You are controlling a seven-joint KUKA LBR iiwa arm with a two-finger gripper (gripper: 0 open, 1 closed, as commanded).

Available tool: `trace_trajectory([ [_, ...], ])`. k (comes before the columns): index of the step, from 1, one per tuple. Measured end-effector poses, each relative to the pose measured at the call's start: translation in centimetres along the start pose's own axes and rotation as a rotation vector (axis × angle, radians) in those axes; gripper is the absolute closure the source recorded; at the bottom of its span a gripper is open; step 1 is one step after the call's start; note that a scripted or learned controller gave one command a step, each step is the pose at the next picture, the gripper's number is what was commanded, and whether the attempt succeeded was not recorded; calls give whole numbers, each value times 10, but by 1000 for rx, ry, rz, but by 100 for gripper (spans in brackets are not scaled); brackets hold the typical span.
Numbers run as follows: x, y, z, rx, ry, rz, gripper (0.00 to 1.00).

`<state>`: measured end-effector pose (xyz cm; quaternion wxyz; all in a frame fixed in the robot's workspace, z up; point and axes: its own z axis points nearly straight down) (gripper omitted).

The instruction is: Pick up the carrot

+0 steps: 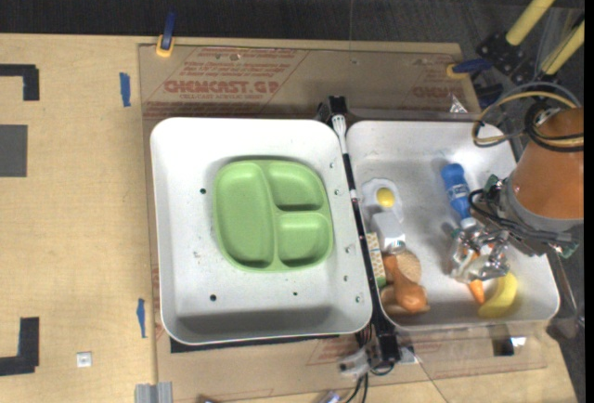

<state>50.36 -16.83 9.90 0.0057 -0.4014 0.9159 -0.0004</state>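
The carrot shows as a small orange piece near the front right of the right bin, beside a yellow toy. My gripper hangs directly over it, its metal tip just above or touching the carrot's upper end. Most of the carrot is hidden under the gripper. The arm's orange band sits above the bin's right edge.
In the right bin lie a blue bottle, a white and yellow item, a silver packet and brown bread-like pieces along the left wall. The left bin holds a green divided plate.
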Motion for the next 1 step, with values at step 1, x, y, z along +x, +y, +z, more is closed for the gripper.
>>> trace_trajectory([
  [1,0,0,0,-1,0,0,0],
])
